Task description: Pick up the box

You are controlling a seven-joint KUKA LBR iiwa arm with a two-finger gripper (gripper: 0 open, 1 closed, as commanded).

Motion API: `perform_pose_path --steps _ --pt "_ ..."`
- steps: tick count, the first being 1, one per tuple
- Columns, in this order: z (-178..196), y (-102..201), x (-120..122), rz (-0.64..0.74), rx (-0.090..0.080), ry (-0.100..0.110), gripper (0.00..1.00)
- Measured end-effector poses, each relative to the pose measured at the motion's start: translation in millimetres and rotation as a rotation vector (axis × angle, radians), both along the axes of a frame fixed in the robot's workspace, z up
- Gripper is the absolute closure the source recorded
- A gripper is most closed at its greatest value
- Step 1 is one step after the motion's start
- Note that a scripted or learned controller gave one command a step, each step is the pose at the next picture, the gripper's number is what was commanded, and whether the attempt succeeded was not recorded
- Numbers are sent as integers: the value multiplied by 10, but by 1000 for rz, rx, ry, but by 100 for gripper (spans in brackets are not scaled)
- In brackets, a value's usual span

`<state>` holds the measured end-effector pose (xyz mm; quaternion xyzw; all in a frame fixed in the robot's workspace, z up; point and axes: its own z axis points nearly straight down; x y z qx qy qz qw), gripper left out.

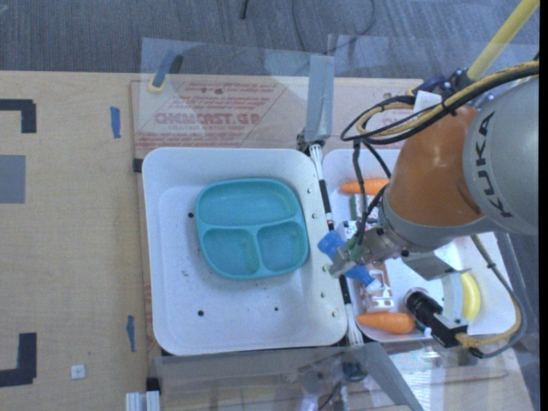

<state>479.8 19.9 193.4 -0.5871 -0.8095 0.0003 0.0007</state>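
The arm (454, 178) enters from 3 o'clock and covers much of the right bin (501, 315), its wrist lowered toward the shared bin wall, presumably to reach the box. The left bin (171, 315) holds a teal divided plate (253, 228) at its centre. A carrot (385, 321) and a banana (470, 295) lie at 5 o'clock. The box (375, 288), partly hidden, appears to run 12-to-6. Whether the gripper (347, 259) is open or closed cannot be told.
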Motion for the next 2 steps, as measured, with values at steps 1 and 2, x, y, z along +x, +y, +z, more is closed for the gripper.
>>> perform_pose_path --steps 1,2 --pt "171 -296 -1 -284 -2 -3 100" --pt "1665 -410 1 -591 -2 0 100"
